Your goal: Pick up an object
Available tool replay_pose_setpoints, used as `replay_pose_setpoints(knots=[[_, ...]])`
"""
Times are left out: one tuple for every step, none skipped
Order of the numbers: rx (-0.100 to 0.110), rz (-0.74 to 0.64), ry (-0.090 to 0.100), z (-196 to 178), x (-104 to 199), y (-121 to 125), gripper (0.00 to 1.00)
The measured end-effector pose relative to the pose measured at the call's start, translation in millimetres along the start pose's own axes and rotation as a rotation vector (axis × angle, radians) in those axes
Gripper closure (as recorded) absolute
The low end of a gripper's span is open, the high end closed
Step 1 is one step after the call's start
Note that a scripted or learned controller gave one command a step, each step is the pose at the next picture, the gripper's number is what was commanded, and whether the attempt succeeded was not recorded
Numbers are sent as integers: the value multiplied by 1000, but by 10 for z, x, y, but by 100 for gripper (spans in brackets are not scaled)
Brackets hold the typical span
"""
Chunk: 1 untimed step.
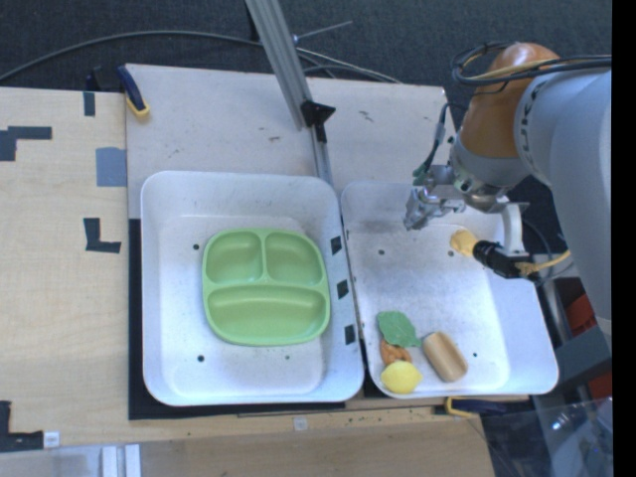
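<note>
You see a round yellow plastic lemon (400, 378) in the right white bin (517, 361). The gripper (418, 213) hangs above the bin's far end; its state cannot be told.

My arm (571, 137) is smooth grey with an orange band above the wrist, black cables looping there, and a small metallic tool (420, 210).
</note>
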<state>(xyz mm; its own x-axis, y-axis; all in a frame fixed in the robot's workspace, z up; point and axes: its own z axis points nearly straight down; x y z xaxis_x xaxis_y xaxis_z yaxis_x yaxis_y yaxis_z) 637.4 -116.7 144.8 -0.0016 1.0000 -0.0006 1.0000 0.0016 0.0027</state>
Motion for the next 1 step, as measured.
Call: replay_pose_setpoints(knots=[[0, 0, 0, -429, 11, 39, 100]])
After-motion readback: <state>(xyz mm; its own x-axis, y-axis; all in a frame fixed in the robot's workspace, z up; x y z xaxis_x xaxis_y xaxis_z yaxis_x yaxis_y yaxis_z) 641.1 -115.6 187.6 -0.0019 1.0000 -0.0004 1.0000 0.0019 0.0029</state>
